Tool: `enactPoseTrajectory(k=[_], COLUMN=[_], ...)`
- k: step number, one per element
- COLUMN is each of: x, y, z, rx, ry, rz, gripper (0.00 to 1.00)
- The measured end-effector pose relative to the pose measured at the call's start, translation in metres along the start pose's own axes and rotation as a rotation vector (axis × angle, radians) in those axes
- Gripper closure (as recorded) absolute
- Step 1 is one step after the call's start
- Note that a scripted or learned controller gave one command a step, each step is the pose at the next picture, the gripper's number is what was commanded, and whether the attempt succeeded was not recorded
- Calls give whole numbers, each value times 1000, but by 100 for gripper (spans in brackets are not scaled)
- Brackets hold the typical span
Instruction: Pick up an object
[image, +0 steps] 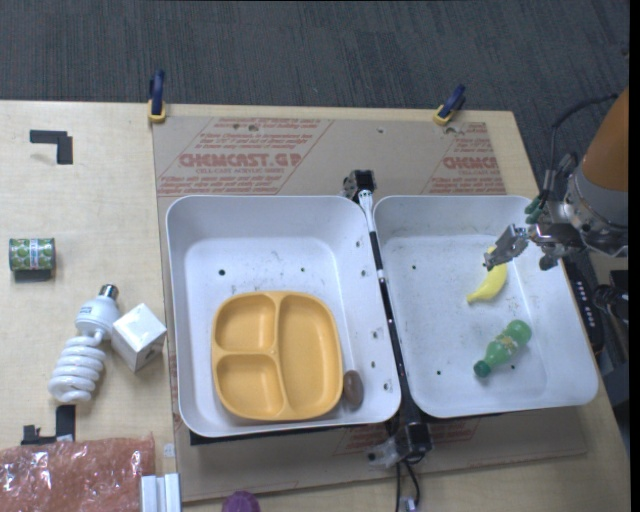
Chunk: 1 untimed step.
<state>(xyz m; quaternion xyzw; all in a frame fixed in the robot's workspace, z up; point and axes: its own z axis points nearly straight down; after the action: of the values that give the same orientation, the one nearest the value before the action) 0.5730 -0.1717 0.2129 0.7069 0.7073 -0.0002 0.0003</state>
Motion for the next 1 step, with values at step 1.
enactPoseTrajectory(k=[1], x=[-11], y=[-22], z=[116], rx=[0], ry=[0], rz=[2], gripper=[0])
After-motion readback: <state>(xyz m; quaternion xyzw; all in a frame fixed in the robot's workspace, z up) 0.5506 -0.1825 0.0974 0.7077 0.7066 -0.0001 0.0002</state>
